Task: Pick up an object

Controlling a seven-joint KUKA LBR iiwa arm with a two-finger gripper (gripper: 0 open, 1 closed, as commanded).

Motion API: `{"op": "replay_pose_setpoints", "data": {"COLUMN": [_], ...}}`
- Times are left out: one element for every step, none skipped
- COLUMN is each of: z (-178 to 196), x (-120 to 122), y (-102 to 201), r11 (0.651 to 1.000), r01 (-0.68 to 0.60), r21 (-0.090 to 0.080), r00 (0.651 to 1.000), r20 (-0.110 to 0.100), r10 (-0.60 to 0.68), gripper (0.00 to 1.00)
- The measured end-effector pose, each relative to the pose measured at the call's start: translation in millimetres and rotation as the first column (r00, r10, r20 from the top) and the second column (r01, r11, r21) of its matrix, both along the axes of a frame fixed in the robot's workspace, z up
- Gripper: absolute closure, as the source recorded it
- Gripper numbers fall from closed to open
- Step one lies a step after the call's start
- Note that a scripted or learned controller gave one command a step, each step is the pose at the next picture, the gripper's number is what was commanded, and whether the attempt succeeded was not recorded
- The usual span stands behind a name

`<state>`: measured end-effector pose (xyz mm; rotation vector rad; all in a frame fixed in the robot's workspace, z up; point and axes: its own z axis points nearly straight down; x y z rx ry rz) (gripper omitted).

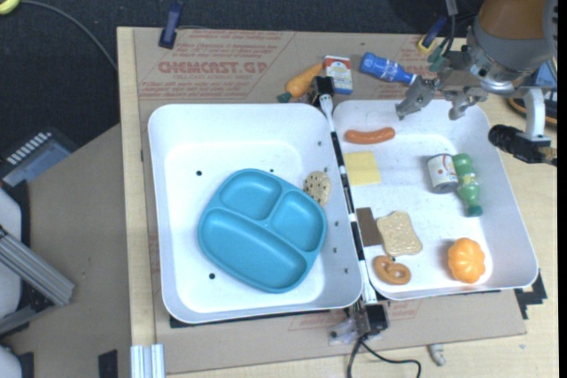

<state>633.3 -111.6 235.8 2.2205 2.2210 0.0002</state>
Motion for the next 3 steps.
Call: {"op": "replay_pose_setpoints", "data": {"z": [-73, -132, -137], "x": [-18, -5, -23], "y": [-39, -79, -89], "r11": [1.000, 1.000, 1.000], "r01": [0.002, -0.004, -0.009], "r21": [0.000, 0.003, 0.003], "r00": [1.000, 1.000, 1.000], "r20": [-0.004, 0.012, 0.025], "r10": [-0.002, 0.004, 0.009], "gripper": [0.00, 0.00, 0.00]}}
